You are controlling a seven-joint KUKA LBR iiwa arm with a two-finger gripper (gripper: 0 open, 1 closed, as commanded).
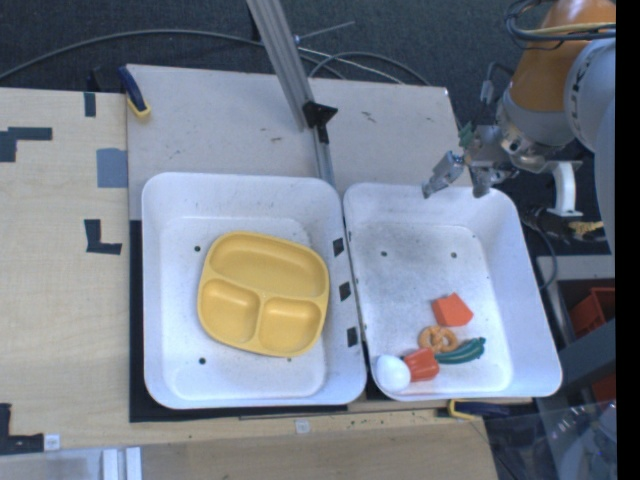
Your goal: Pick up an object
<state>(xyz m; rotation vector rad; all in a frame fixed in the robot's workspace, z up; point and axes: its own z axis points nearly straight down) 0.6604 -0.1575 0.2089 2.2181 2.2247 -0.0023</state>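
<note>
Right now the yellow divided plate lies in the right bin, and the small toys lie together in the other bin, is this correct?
Not quite. The camera view shows the yellow divided plate in the left bin, not the right one. The small toys do lie together in the other bin, the right bin, near its front edge.

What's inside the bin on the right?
In the right bin, near its front: an orange block, a pretzel, a green toy, a red piece and a white egg. Whatever lies under them is hidden.
</note>
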